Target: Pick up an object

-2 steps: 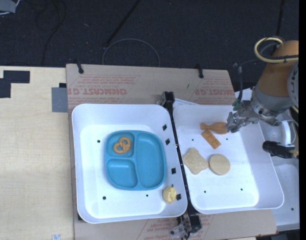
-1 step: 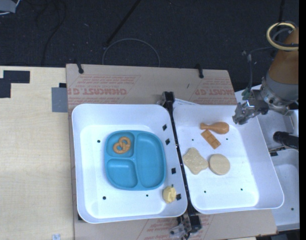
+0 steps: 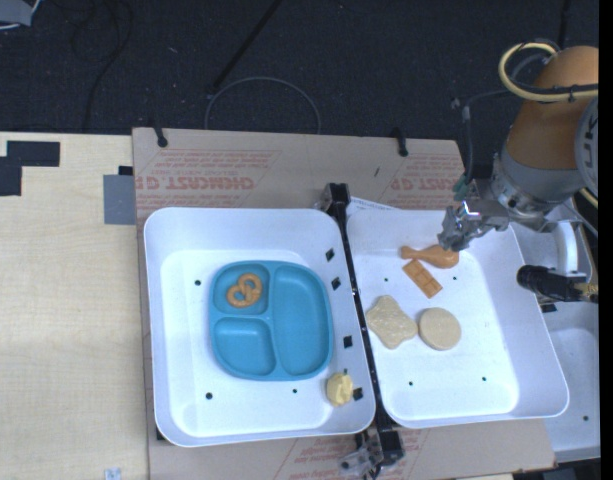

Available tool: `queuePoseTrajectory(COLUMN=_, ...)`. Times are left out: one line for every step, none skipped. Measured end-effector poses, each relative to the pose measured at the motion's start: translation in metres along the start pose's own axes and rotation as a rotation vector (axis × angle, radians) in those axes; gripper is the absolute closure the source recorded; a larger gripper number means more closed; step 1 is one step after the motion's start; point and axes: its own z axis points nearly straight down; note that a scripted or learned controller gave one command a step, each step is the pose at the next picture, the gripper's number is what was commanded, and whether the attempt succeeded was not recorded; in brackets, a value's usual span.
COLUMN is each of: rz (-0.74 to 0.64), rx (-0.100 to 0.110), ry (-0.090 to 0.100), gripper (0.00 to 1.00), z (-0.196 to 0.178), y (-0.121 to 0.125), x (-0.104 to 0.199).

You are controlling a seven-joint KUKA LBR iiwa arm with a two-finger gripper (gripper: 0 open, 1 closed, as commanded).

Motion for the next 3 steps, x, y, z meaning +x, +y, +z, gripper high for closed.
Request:
queuePoseTrajectory(rz=-0.001, rx=0.001, ry=0.001, gripper=1.00, z=-0.006, y=-0.004, x=0.059)
queuePoseTrajectory(rz=0.000, rx=0.003, ry=0.000, gripper=1.00, z=0.006, y=-0.017, x=0.110)
queuePoseTrajectory(rz=-0.001, rx=0.002, ry=0.000, gripper=1.00, z=-0.005, y=-0.032, x=0.160)
